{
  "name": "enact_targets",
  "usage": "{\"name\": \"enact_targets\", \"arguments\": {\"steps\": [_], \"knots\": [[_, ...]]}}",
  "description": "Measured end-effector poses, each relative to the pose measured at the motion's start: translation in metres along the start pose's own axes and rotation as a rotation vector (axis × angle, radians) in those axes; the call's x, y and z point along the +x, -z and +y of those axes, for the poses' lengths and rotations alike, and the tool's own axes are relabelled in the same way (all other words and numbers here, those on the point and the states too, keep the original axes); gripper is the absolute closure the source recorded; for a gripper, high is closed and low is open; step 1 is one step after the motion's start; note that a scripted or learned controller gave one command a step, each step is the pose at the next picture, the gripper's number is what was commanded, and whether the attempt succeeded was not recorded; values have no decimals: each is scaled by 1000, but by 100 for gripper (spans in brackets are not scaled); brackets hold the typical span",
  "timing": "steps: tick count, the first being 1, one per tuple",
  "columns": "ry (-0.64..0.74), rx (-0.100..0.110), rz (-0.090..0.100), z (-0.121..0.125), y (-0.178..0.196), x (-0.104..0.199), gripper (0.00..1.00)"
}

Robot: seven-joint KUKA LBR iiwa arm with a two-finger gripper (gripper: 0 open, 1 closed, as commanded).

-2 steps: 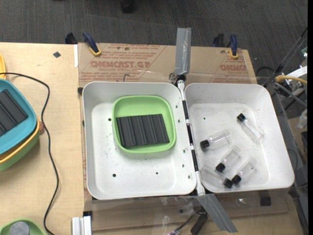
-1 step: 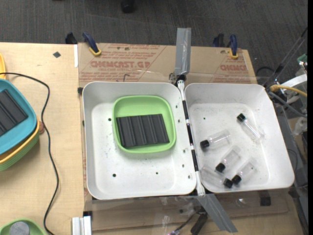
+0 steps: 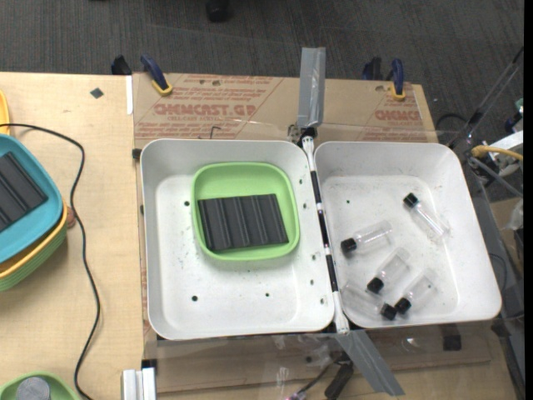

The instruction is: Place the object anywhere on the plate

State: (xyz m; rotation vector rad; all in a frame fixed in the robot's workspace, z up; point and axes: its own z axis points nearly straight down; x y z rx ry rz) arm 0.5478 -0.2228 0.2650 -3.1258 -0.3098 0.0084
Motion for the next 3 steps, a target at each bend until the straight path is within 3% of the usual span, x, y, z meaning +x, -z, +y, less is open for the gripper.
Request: {"name": "enact_targets", "arguments": {"steps": [1, 2, 3], "knots": [[-1, 1, 0, -3, 13, -16, 0], [0, 1, 0, -6, -1, -25, 0], [-1, 2, 1, -10, 17, -46, 0]]}}
